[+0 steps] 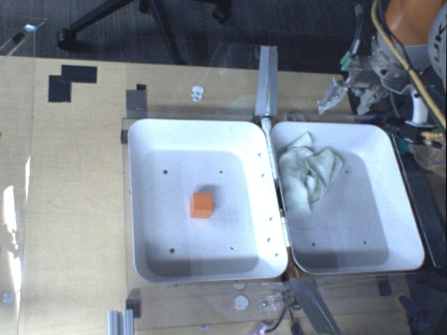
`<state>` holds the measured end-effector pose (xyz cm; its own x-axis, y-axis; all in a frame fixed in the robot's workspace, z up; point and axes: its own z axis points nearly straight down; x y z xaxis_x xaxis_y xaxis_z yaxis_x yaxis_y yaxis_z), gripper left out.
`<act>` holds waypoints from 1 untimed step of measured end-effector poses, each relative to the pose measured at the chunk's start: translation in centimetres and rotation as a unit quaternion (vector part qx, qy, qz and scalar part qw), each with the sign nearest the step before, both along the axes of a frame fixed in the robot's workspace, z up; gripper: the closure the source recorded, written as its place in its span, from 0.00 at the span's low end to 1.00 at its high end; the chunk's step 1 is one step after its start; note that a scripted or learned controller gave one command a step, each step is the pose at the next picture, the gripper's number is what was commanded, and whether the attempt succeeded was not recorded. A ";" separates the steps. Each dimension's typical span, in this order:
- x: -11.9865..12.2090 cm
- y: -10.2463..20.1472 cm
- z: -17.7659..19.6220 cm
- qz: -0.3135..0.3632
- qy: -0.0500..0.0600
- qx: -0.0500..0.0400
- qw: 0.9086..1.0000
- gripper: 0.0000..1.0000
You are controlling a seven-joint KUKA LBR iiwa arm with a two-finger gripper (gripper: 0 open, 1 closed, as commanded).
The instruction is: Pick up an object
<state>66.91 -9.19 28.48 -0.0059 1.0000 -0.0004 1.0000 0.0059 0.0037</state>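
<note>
Cube (202,205): one small orange block, square-faced with a lighter top and a darker front side; it sits flat on the floor of the left bin, a little toward 7 o'clock from that bin's middle, touching no wall.
Cloth (309,175): one crumpled pale grey-white rag, folded into ridges; it lies in the right bin at about 10 o'clock, its left edge against the wall by the divider.
Bins: two shallow white trays side by side. The left bin (143,208) holds the cube alone; the right bin (391,208) holds the cloth alone.
Divider (266,82): one grey metal bar running from 12 o'clock down to the seam where the two bins meet.
Arm (418,5): one, grey with an orange band, at the 1 o'clock corner, above and behind the right bin, with cables looped round it.
Gripper (347,96): one, up above the far rim of the right bin, well apart from the cube and clear of the cloth. Two pale fingers seem to point down and to the left with a gap between them, so it looks spread and holding nothing, though the clutter of cables makes this hard to read.
Bench (70,187): pale wood, with black tape marks (70,81) at 10 o'clock.
</note>
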 end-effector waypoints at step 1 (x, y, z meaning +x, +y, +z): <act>0.0 0.0 0.0 0.000 0.000 0.000 1.000 0.00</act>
<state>66.91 -9.19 28.48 -0.0059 1.0000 -0.0004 1.0000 0.0059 0.0038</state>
